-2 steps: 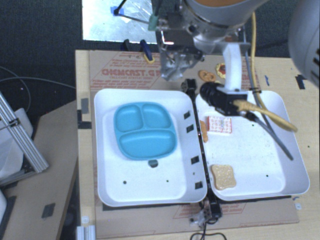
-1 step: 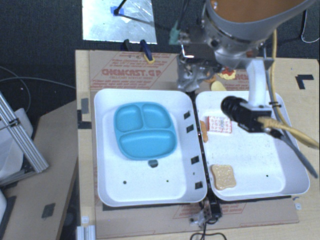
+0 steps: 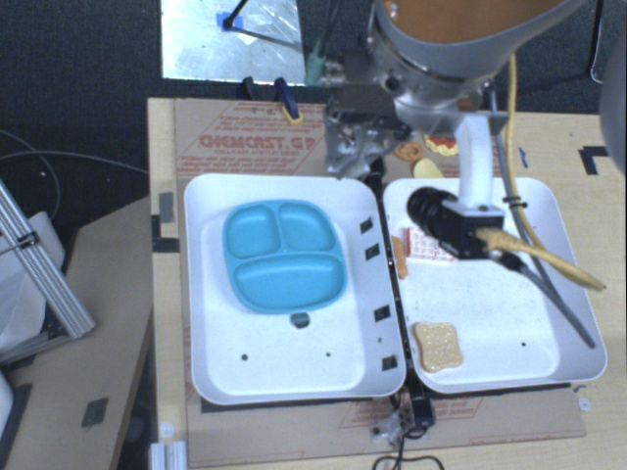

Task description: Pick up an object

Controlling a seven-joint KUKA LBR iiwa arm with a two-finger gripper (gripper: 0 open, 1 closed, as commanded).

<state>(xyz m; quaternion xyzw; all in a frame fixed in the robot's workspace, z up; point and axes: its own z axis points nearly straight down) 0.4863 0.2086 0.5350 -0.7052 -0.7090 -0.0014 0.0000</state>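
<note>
Status on the pick: nothing lifted, as far as I can judge.

Landmark is the right bin (image 3: 578, 346); everything is placed against it.

- Nearest: toast slice (image 3: 437, 347) flat on the floor of the right bin, in its near corner on the side of the centre divider. Nothing touches it. Looks like the easiest candidate, since it lies clear of the arm.
- Further in: a small red-and-white flat item (image 3: 421, 246) by the divider side of the right bin, partly under a black cylindrical part of the arm (image 3: 446, 225). Can't tell what it is.
- An orange strip (image 3: 399, 255) lies along the divider edge of the same bin.
- Left bin (image 3: 211, 360), just beside the right bin: blue divided plate (image 3: 284, 255) sitting flat, with a small dark piece (image 3: 300, 319) at its near edge. Not touched.
- Beyond the right bin's far rim, on the table (image 3: 245, 140): a few small food-like pieces (image 3: 428, 168), partly hidden by the arm.
- Claw (image 3: 358, 155): sits past the far rim of the right bin, above the gap between the bins. Can't tell its state because too much metal clutter blocks the view. I see no object in it.

Remaining, by my read: choose a target, descend, grip, lift. So the whole pick is left to do.
</note>
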